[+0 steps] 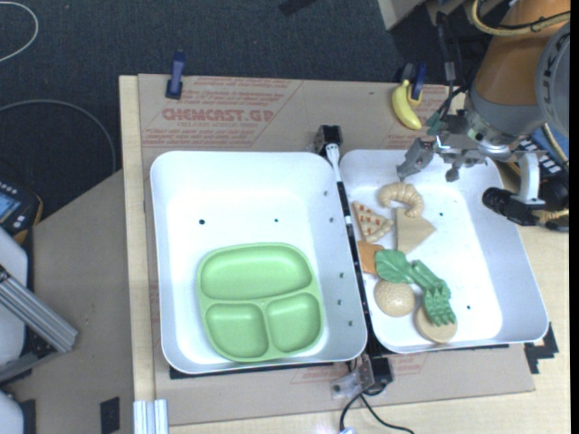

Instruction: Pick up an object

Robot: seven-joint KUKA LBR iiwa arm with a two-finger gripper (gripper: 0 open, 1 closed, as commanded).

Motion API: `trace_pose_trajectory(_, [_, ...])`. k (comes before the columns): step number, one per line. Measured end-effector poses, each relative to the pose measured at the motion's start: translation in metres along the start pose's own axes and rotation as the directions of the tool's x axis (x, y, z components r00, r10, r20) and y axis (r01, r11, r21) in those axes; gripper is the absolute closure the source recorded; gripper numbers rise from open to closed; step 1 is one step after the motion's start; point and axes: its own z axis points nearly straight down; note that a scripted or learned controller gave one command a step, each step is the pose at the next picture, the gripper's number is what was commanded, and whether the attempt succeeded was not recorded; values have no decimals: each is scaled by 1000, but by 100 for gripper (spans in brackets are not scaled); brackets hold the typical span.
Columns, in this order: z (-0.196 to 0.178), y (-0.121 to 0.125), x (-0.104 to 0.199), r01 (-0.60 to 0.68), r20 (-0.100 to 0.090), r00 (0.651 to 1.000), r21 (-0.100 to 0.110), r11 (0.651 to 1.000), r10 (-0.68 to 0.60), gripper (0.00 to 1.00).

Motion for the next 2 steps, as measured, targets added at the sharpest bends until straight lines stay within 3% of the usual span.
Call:
trace_pose_trajectory(1, [-11,1,0,1,1,1000,-4,1000,-1,100])
trace_pose_trajectory(2, [34,-49,-30,-4,-1,1000,7,1000,4,100])
